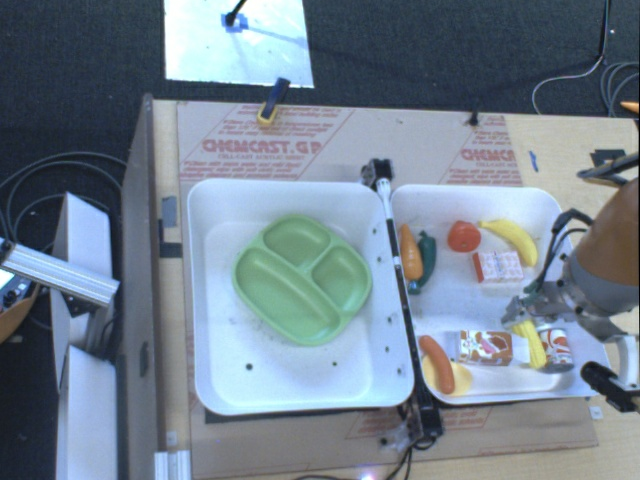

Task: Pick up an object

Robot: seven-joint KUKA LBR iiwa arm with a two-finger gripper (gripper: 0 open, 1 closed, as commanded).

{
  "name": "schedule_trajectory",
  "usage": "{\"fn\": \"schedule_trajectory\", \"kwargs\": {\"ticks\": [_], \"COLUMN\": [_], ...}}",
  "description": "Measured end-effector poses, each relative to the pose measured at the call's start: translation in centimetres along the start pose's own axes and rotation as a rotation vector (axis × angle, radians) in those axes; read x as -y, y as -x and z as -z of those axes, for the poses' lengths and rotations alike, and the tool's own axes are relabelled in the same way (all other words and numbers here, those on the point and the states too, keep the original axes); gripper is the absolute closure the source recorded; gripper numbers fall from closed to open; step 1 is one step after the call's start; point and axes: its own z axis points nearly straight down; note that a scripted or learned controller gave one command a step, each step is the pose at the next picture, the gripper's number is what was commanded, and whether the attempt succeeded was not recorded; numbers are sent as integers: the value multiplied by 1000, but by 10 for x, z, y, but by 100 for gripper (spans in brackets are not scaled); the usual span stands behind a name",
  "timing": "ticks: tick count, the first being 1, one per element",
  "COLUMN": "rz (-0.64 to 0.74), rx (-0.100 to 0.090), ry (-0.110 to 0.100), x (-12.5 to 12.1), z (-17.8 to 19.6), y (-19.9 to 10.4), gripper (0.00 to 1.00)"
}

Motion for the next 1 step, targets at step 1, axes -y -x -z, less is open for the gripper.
{"fn": "schedule_trajectory", "kwargs": {"ticks": [1], "rz": [15], "rx": [-3], "ry": [9], "x": [-27], "z": [94], "y": [-122], "gripper": [100]}}
